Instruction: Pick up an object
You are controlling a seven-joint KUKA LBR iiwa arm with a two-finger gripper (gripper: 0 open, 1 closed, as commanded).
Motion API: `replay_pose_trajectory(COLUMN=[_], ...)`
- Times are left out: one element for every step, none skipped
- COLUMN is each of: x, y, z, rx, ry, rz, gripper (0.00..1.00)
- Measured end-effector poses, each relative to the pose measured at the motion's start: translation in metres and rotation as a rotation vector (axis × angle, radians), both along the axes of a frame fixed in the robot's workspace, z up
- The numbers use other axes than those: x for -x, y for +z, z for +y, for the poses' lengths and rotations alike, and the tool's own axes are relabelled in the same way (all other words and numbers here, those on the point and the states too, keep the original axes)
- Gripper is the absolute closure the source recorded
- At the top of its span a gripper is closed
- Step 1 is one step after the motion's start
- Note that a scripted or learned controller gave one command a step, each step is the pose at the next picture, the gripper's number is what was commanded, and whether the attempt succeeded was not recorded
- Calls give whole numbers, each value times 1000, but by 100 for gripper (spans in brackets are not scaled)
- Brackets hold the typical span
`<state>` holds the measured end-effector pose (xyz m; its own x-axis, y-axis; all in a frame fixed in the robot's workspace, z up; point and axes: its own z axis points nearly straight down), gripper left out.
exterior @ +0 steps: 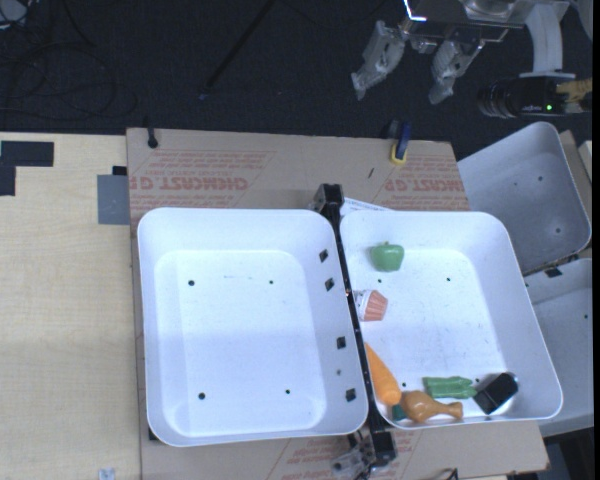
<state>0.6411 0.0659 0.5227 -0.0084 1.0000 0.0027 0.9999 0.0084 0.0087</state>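
The claw [415, 68] hangs open and empty at one o'clock, above the bins. The carrot [382, 375] lies at five o'clock in the right bin [510, 268] (against the divider); probably light, stiff, slick, best gripped across its middle.

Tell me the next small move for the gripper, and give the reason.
Probably lower the two-finger gripper toward the right white bin, aiming at the round green toy apple. The gripper hangs open and holds nothing, high above the bench's far edge, and the apple lies apart from the other items, nearest to it.
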Motion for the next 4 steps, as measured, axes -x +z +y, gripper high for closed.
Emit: replay_pose_trajectory(x=[-3,-1,8,-3], y=[16,14,14,14], z=[56,99,142,132], rx=[2,3,3,5], ry=[-3,-4,-4,-8], rz=[10,13,13,12], gripper=[0,0,0,0])
